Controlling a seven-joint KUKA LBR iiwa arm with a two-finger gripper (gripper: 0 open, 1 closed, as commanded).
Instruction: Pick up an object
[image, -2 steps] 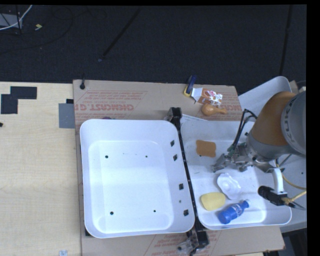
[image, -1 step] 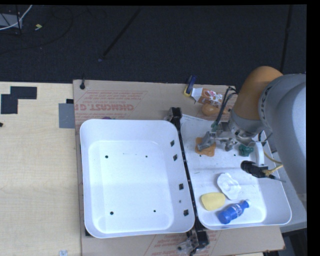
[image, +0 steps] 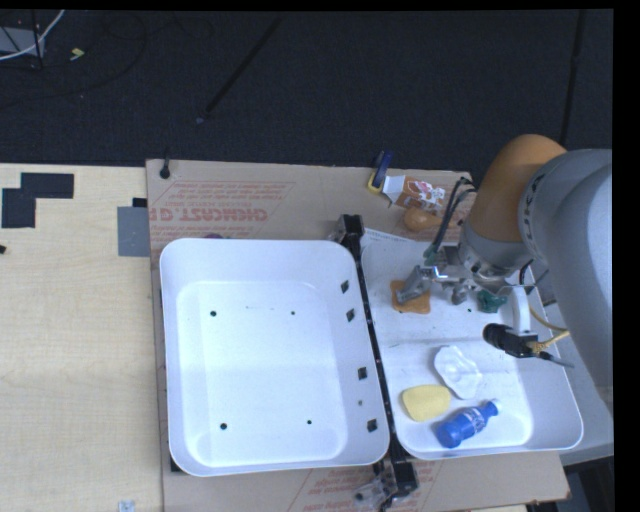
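Right bin, far-left part: brown object lies touching or just beside gripper, on its left in cam. view. Gripper released vs. clenched: can't tell. Blue bottle well apart, nr. front rim.

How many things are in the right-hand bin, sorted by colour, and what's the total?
Orange lump: 1
White wad: 1
Yellow lump: 1
Blue bottle: 1
Total: 4
A teal bit is too hidden to count.
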